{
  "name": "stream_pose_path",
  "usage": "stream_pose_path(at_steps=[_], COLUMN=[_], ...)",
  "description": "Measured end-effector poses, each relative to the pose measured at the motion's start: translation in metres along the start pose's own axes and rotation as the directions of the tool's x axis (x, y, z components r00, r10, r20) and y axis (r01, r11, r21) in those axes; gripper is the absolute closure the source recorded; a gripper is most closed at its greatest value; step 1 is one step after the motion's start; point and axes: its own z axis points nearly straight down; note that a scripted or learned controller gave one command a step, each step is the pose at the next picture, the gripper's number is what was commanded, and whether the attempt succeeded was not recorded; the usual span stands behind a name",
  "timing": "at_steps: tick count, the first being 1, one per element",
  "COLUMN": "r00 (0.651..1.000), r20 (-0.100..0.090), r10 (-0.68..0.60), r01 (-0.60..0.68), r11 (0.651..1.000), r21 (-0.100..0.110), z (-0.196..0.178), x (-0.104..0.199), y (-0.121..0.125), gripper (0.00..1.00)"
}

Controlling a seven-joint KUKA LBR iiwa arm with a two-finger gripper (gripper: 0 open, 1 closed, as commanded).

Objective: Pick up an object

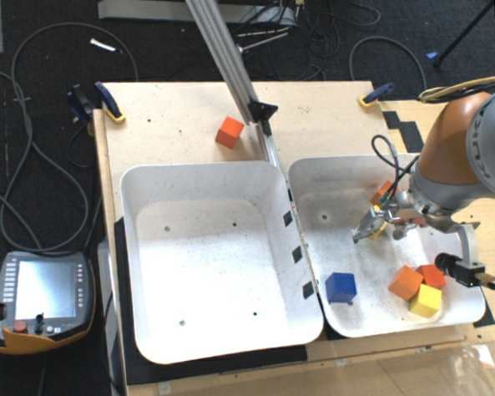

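Blue cube (341,287) sits near right bin's (330,173) left wall

Left bin (143,266): open floor, free passage. Right bin (314,189): blue cube (341,287) by the near-left wall; orange (406,282), red (432,275) and yellow cubes (425,300) crowd the near-right corner.

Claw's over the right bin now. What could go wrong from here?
1. The claw hangs over bare floor, apart from every block; closing here would likely grab nothing.
2. The orange block, red block and yellow block sit packed together near the right bin corner; a grasp there may jam or push them.
3. The blue block sits near the bin's left wall, so a finger may hit it.
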Motion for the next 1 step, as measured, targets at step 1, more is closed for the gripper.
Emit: stream_pose_path(at_steps=[1], r00=[1.0], r20=[0.004], r10=[0.005], r01=[-0.005], r11=[1.0], r21=[-0.011], z=[-0.0574], x=[-0.0082], y=[-0.0041], gripper=[0.0])
